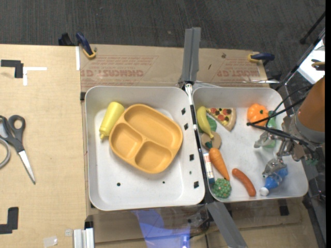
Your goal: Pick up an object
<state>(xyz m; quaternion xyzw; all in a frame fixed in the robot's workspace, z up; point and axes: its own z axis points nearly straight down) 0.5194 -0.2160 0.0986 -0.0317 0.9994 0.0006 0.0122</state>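
Note:
My gripper point(274, 165) hangs over the right side of the right bin point(243, 149), with the orange-banded wrist above it at the frame's right. Just below it lies a small blue bottle point(273, 181) with a white cap, close against the gripper's tip; whether it is touched cannot be made out. The same bin holds a red sausage point(244, 182), a carrot point(218, 161), a green broccoli piece point(222, 188), a banana point(202, 120), a pizza slice point(222, 115) and an orange fruit point(257, 113).
The left bin point(103, 180) holds a yellow divided plate point(146, 137) and a yellow bottle point(110, 119). A red-and-white pen point(208, 168) lies along the right bin's left wall. Scissors point(18, 143) lie on the bench at far left. Cables cross near the wrist.

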